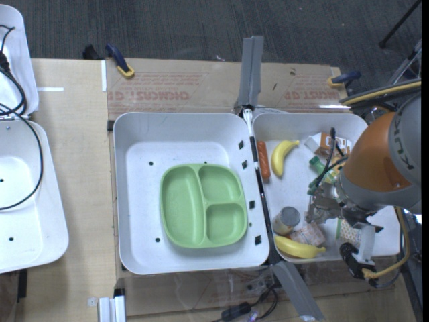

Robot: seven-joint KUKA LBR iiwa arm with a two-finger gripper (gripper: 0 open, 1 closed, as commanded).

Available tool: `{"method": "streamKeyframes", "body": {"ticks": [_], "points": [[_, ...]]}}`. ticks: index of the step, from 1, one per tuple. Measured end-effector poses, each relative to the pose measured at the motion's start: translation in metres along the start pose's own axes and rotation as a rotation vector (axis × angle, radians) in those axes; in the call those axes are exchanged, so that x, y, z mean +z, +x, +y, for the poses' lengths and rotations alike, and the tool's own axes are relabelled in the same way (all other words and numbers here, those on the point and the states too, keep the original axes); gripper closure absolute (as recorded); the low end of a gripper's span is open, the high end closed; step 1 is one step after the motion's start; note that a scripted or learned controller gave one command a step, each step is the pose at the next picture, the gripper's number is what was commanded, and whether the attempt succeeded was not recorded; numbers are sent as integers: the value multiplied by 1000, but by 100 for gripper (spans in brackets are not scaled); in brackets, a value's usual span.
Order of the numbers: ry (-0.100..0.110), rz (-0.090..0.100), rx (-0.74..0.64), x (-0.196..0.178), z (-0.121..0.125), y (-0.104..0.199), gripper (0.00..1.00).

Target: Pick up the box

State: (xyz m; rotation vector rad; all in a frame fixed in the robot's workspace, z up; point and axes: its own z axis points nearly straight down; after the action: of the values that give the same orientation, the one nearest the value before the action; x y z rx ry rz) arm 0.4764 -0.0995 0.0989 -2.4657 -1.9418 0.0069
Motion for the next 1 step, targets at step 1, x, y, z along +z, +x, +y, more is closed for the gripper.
{"method": "streamKeyframes", "body": {"ticks": [1], "points": [[1, 0, 0, 0, 0, 0, 0]]}}
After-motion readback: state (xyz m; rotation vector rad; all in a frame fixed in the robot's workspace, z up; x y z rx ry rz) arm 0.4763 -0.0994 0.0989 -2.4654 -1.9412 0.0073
